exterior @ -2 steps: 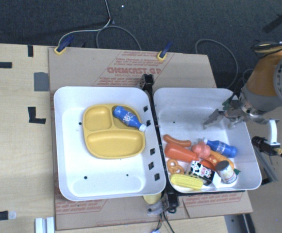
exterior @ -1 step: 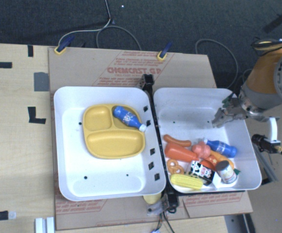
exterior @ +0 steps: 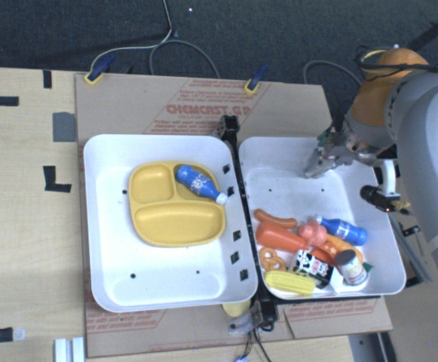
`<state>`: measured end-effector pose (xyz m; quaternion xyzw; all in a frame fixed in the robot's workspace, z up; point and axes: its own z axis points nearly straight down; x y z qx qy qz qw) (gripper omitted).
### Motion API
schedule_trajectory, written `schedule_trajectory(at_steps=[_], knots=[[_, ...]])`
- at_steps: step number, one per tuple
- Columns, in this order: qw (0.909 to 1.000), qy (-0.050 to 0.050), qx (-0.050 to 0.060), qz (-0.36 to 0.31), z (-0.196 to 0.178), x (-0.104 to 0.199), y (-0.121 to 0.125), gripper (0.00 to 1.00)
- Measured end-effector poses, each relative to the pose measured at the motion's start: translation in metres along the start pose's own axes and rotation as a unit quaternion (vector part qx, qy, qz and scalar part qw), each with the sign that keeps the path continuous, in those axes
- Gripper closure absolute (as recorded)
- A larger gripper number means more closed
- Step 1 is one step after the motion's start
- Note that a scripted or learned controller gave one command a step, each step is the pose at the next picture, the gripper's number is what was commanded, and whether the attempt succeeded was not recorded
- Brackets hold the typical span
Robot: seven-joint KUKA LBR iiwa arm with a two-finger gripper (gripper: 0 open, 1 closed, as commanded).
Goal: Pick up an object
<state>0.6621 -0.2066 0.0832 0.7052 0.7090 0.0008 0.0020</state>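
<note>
- The gripper (exterior: 314,168) hangs over the bare far part of the right bin (exterior: 279,157), near its right wall; I cannot tell how it is set, and nothing shows in it.
- The toys are heaped along the right bin's near edge: a hot dog (exterior: 276,219), a carrot (exterior: 283,239), a pretzel (exterior: 271,260), corn (exterior: 289,282), a blue bottle (exterior: 344,231) and a jar (exterior: 351,268) by the near right corner.
- In the left bin (exterior: 105,277) a yellow plate (exterior: 175,206) lies toward the far edge.
- A second blue bottle (exterior: 198,182) lies on the plate's far right compartment.
</note>
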Motion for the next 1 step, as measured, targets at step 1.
schedule_trajectory(at_steps=[1], knots=[[1.0000,0.001,-0.002,-0.001,-0.0899,0.0540,0.0099,1.00]])
